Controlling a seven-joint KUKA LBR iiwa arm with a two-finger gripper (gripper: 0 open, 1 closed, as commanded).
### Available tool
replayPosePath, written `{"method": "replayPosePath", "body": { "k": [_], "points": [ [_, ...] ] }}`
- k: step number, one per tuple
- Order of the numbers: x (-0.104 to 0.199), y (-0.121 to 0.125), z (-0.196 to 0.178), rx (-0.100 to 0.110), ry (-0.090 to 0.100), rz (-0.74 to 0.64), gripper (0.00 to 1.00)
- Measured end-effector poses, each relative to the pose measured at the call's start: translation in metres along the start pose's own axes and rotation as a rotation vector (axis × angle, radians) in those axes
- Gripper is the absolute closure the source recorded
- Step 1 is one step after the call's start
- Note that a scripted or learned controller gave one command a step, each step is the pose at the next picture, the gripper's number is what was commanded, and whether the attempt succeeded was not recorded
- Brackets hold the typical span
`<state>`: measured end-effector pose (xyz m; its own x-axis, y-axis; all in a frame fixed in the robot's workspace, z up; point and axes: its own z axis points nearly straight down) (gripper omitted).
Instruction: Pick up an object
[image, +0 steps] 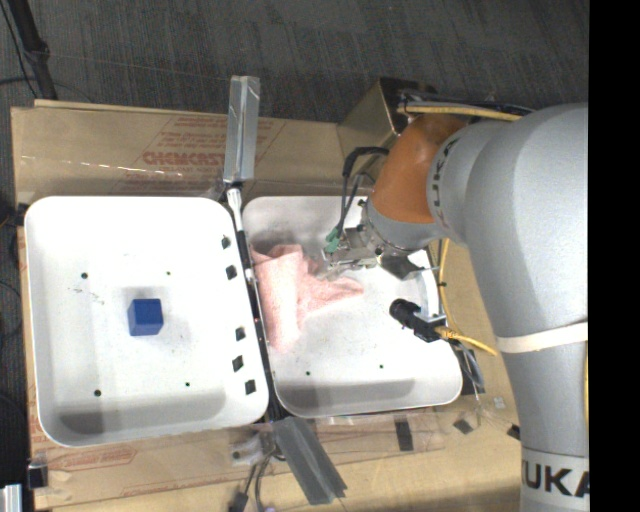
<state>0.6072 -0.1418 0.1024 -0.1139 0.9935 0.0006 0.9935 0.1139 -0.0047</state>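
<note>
Right bin (440, 385), end effector (345, 255) over pink cloth (290, 290), grip unclear, blue cube (146, 316) alone in left bin (60, 420)

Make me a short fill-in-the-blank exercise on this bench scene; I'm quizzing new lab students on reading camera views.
1. The blue cube lies in the ____ bin as the camera sees it.
2. The cloth in the right bin is ____ in colour.
3. The gripper is over the ____ bin.
4. The band above the arm's wrist is ____.

Missing words: left; pink; right; orange
</note>
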Motion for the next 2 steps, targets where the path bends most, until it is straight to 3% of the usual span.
{"method": "replayPosePath", "body": {
  "k": [1, 2],
  "points": [
    [0.0113, -0.0226, 0.0115, 0.002, 0.001, 0.270, 1.00],
    [0.0111, -0.0225, 0.0113, 0.001, 0.001, 0.271, 0.00]
  ]
}}
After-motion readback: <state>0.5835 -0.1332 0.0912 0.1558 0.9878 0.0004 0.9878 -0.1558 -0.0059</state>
